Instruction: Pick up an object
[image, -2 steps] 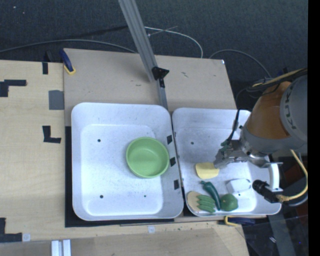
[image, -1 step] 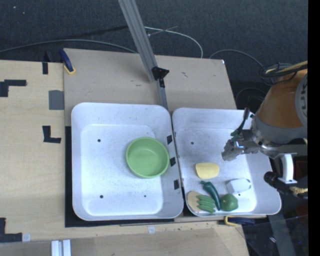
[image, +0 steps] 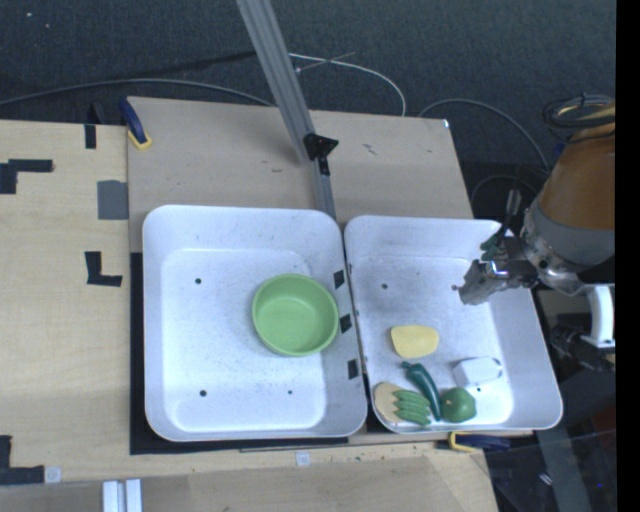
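Your pincer (image: 472, 290) hangs over the upper right part of the right bin (image: 520, 330), with nothing visible between its tips. At this slant you cannot tell whether it is spread or clenched, so count it as carrying nothing and touching nothing you can confirm.

The likely targets all lie below and slightly left of the pincer, in the same bin. Nearest is the yellow piece (image: 414, 341), lying apart from the rest on the bin floor. It looks like a small, light, rounded plastic toy, probably smooth and a little slippery; take it across its narrow width, near the middle.

Farther below the pincer sits a tight cluster at the bin's front edge: a dark green stem-like piece (image: 423, 384), a green round piece (image: 458, 405) and a ridged light green piece (image: 406, 406) on a tan base, all touching or nearly so. A pale whitish object (image: 478, 371) lies just beside them. These would probably jostle each other under a grasp.

Well to the pincer's left, in the left bin (image: 180, 300), the green bowl (image: 294, 314) stands upright; it looks stiff and light, best taken by pinching its rim.
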